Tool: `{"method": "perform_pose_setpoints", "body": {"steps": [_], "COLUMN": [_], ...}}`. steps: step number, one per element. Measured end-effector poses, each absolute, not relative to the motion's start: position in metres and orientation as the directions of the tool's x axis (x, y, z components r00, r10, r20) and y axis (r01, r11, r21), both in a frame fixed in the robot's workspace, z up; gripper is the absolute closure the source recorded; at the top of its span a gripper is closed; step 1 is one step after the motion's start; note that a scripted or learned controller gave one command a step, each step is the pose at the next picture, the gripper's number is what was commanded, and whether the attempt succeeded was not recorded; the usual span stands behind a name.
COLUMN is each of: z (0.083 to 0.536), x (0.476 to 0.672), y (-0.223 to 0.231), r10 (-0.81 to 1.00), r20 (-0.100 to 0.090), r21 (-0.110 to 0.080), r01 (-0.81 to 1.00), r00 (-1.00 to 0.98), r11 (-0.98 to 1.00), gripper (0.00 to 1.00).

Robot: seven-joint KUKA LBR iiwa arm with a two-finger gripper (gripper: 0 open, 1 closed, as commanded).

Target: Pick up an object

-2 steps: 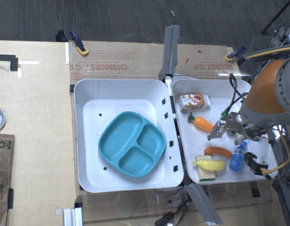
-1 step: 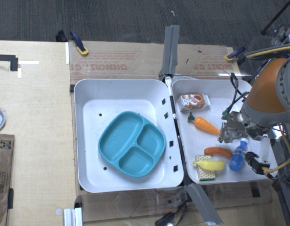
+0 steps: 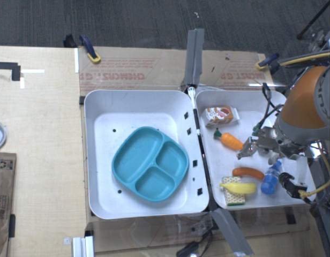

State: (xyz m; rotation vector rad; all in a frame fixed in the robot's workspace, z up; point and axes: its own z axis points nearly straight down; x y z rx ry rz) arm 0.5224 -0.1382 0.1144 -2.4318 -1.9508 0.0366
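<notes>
Small toy objects are lying scattered across the right-hand shallow white bin (image 3: 245, 92), and none of them is sitting in the gripper's grasp. An orange toy carrot with a green top (image 3: 228, 139) is lying near the bin's middle, just left of the gripper (image 3: 246, 150). Above it, a clear packet with an orange and white snack inside (image 3: 220, 115) is resting toward the far wall. Lower down, an orange-red toy sausage (image 3: 248, 172) is lying just above a yellow toy banana (image 3: 240, 187), which is sitting on top of a small yellow-green block (image 3: 235, 198). A small blue plastic bottle (image 3: 270, 180) is lying tilted just right of the sausage, beside black cabling.

The grey arm with its orange band (image 3: 307, 103) is reaching in from the right and crowding that side of the bin. The gripper's metal fingers (image 3: 243, 152) are pointing left over bare bin floor between the carrot and the sausage; how far apart they are cannot be told.

In the left-hand white bin (image 3: 95, 143), a turquoise three-compartment plastic plate (image 3: 150, 163) is lying flat. Both bins are sitting on a pale wooden surface (image 3: 36, 122) over a sheet of brown cardboard (image 3: 138, 71).
</notes>
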Motion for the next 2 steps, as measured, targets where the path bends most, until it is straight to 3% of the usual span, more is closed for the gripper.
{"method": "perform_pose_setpoints", "body": {"steps": [1, 2], "z": [0.1197, 0.1197], "x": [0.5223, 0.5223], "y": [-0.1397, -0.1396], "r10": [0.976, 0.976], "r20": [-0.004, -0.004], "r21": [-0.038, -0.038], "r01": [0.975, 0.975], "r00": [0.218, 0.218], "r11": [-0.218, -0.218], "gripper": [1.00, 0.00]}}
